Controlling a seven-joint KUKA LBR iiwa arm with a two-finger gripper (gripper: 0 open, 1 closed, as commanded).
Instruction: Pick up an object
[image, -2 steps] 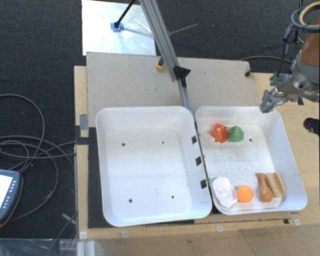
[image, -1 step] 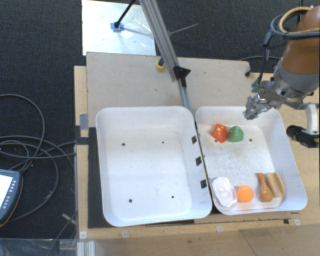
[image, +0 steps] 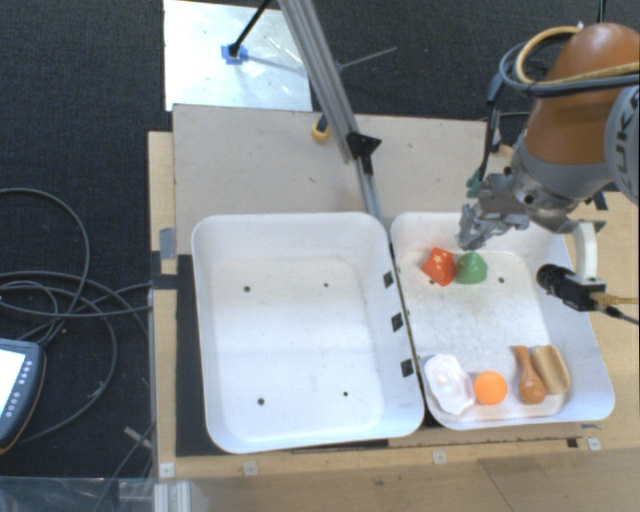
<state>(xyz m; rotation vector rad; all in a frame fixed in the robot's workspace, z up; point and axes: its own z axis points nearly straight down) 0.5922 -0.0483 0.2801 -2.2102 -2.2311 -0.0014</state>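
Note:
In the right bin lie a red-orange object and a green object side by side near the back. At the bin's front sit a white object, an orange ball, and a brown and tan hot-dog-like object. My gripper hangs just above the green object, at its back edge. Nothing shows between its fingers.
The left bin stands beside the right one, a black-marked rim between them. A grey pole slants across the back of the bench. A black cylinder sticks out from the arm over the right bin's right side.

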